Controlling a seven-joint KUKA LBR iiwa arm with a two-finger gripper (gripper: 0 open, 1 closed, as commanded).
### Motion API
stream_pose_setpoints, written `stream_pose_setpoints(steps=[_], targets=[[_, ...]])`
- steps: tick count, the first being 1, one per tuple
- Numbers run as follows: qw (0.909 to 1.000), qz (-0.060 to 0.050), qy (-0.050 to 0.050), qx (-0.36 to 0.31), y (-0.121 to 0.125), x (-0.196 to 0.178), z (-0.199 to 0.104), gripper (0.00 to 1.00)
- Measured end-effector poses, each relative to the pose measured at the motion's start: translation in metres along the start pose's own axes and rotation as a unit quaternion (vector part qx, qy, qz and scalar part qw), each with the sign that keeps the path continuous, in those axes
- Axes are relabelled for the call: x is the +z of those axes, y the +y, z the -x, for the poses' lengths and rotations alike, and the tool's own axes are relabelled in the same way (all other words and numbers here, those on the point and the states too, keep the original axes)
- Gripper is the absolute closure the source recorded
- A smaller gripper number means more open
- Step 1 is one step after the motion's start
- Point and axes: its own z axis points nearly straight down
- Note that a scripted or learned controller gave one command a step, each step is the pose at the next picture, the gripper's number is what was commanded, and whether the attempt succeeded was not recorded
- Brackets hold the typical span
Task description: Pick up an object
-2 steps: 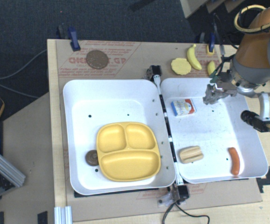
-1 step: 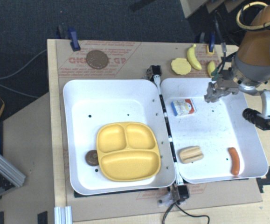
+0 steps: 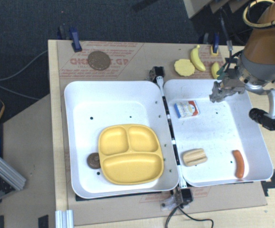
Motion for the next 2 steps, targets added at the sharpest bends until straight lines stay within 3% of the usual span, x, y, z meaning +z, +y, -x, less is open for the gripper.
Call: stream_pose_setpoints(steps=[1, 2], targets=[[0.9999, -0.010, 0.005, 0.004, -0.0356, 0.0376, 0.0359, 1.00], [1.0000, -0.007, 0.004, 0.002, -0.0332, 0.0353, 0.0335, 0.00]])
